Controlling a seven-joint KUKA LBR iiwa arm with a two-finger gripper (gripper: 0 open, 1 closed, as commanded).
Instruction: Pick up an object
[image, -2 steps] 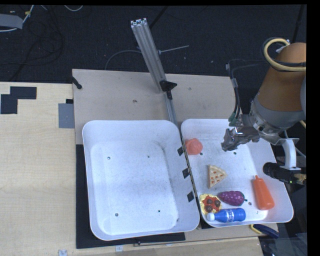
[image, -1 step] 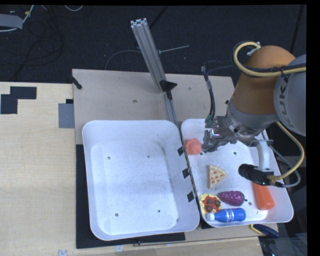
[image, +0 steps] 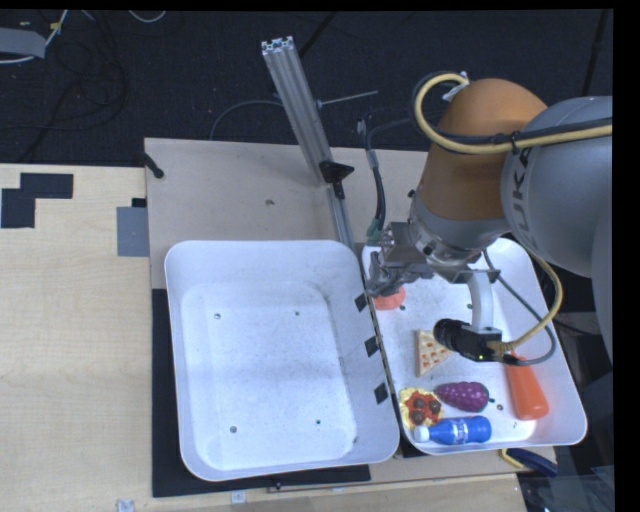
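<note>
The gripper (image: 388, 283) hangs at the right bin's (image: 560, 425) ten o'clock corner, touching a red object (image: 390, 297); finger state unclear.

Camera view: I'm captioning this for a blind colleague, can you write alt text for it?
A grey robot arm with an orange band reaches from the right, its gripper low over a small red object at the right bin's upper left. Toy food lies nearer: a pizza slice, purple grapes, a carrot and a blue bottle. Another white bin sits left.
</note>
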